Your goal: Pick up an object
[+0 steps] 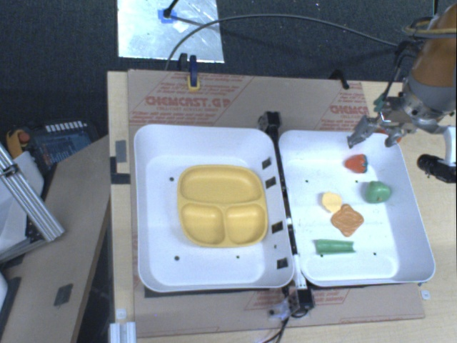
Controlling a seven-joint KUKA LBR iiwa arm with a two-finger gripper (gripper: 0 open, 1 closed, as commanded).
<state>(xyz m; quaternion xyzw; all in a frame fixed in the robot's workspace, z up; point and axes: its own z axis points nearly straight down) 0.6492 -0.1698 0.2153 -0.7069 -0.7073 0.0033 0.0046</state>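
Risk: the claw (375, 133) hangs over the top edge of the right bin (410, 263), above and slightly right of the red-orange piece (356, 163). Coming straight down from there, I judge one finger could land on the piece's edge and push it away instead of straddling it.
Second risk: the green rounded piece (376, 191) sits near the red one, so a wide approach could knock it.
Arm pose: the arm enters from the right with its wrist tilted down, and the two dark fingers point down and left towards the bin.
Claw state: spread apart with nothing between the fingers, though the shot is small and a little soft.
Other targets: a yellow piece (330, 201), an orange-brown piece (347, 219) and a green strip (333, 246) lie lower in the same bin.
Left bin (153, 263): holds a yellow divided tray (220, 204).
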